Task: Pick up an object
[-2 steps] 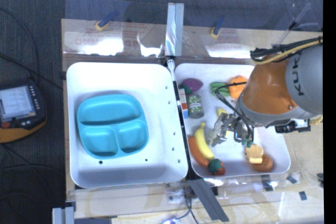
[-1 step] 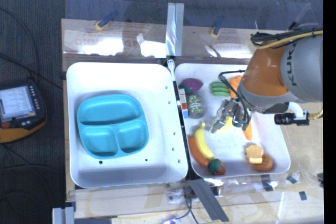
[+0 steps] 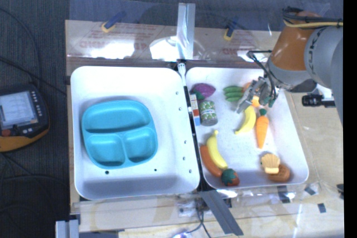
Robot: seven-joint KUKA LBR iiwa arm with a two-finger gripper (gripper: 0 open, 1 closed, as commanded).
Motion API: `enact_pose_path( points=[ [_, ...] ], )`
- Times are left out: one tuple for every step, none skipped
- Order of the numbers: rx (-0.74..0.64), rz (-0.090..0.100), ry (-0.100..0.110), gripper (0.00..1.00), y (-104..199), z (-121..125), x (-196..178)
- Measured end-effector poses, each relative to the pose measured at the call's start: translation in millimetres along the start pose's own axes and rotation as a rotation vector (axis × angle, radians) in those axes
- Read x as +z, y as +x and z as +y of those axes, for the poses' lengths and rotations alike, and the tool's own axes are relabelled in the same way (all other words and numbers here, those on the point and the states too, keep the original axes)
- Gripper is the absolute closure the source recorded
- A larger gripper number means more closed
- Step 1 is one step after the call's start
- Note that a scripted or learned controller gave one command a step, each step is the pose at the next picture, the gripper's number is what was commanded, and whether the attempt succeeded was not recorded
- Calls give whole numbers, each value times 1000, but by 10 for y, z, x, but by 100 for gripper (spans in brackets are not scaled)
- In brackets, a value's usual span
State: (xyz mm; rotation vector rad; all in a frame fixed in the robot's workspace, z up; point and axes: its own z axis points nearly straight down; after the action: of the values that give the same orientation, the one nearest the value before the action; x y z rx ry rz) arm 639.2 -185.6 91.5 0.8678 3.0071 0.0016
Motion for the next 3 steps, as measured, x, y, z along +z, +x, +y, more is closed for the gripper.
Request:
enact_pose_path(
  points=[
    [71, 1, 7, 100, 635, 533, -235],
    [43, -4, 2, 100, 113, -257, -4],
    [127, 6, 2, 100, 197, 468, -212]
  ],
)
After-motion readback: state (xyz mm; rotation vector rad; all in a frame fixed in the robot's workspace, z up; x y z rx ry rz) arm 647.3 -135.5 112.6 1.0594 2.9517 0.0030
